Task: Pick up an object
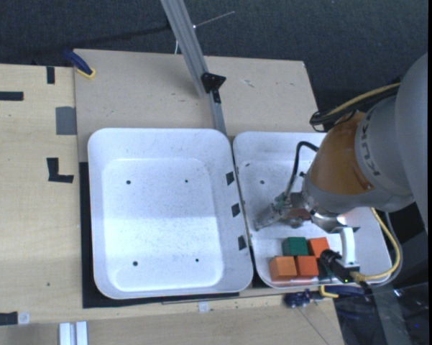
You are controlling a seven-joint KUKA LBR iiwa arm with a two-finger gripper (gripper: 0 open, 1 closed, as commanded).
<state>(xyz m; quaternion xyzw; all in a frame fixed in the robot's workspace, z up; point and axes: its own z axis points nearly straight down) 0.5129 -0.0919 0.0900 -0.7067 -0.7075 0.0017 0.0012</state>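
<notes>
In the right bin (pixel 262 165), near its front edge, lie a green block (pixel 295 246) and three orange blocks: one (pixel 318 247) beside the green one and two (pixel 282 267) (pixel 307 266) in front of them. My gripper (pixel 274 213) hangs low over the middle of this bin, just behind and to the left of the green block. Nothing shows in its grasp. The grey arm with its orange band (pixel 338 167) covers the bin's right half.
The left bin (pixel 100 192) sits beside the right one, their rims touching. A slanted metal pole (pixel 190 42) comes down to the far rim between the bins. Cables (pixel 392 243) loop along the right bin's right side.
</notes>
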